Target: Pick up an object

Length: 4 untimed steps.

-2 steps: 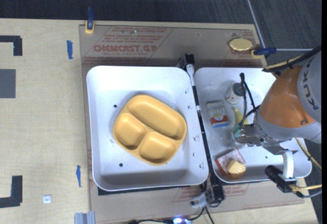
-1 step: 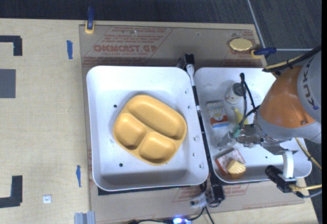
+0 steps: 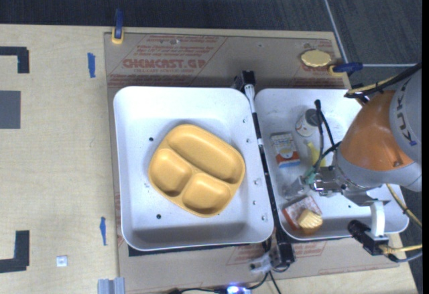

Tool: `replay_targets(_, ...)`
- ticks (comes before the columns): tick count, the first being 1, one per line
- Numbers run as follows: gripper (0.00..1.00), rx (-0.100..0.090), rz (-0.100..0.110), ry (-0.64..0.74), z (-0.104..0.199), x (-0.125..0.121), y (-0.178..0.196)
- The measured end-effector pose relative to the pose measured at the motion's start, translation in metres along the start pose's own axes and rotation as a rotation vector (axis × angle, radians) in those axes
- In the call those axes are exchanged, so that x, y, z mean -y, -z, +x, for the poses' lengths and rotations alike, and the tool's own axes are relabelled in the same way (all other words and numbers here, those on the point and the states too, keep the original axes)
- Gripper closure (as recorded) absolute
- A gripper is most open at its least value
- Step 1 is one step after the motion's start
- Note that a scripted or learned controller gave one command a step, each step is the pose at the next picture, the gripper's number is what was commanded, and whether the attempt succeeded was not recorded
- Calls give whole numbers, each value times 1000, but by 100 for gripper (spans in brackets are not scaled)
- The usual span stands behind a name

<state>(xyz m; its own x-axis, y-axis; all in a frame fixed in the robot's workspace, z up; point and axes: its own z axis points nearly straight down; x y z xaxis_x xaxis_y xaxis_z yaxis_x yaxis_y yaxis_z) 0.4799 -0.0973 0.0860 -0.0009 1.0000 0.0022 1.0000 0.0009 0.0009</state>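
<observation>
Arm [image 3: 379,142] sits low over right bin [image 3: 335,102]; gripper [image 3: 310,179] is buried in clutter, its state unreadable. Yellow tray [image 3: 196,169] in left bin [image 3: 134,152]. Small carton [image 3: 285,149], packet [image 3: 305,215] beside gripper.

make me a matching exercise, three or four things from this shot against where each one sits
Things:
1. yellow tray
2. arm
3. tan disc
4. small carton

Places:
A. on the cardboard behind the right bin
B. in the left bin
C. over the right bin, reaching in from the right
D. in the right bin, near its left wall

Pairs: 1-B, 2-C, 3-A, 4-D
</observation>
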Motion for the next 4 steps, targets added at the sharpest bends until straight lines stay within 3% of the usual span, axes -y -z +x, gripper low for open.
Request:
replay_targets(1, 100, 4, -7, -1, -1, -2, 11)
replay_targets(2, 0, 4, -6, -1, -1, -2, 11)
replay_targets(3, 0, 2, 0, -2, 3, 0, 0)
replay_targets(4, 100, 4, -7, -3, 2, -2, 11)
